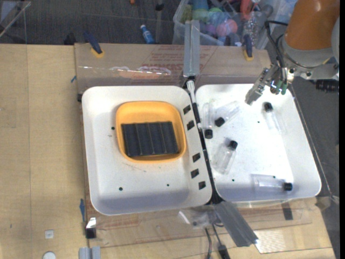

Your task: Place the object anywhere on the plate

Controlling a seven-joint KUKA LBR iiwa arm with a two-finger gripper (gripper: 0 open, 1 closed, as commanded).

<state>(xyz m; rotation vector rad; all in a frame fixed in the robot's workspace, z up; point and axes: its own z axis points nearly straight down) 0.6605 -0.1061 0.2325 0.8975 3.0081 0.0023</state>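
Observation:
An orange plate [125,117] lies in the left bin [99,161]. A dark ridged rectangular block [150,138] rests flat in the plate's middle. Several clear vials with black caps lie scattered in the right bin [302,161]: one near the divider [207,121], one beside it [227,111], one in the middle [225,155], one at the right [273,120], one at the front [265,182]. My gripper [262,89] hangs over the right bin's far edge, above and apart from the vials, with nothing seen in it.
A raised divider with black clips [195,139] separates the two bins. A clear tub of colourful objects [226,9] stands behind the bench. The arm's orange band [315,9] looms at the upper right.

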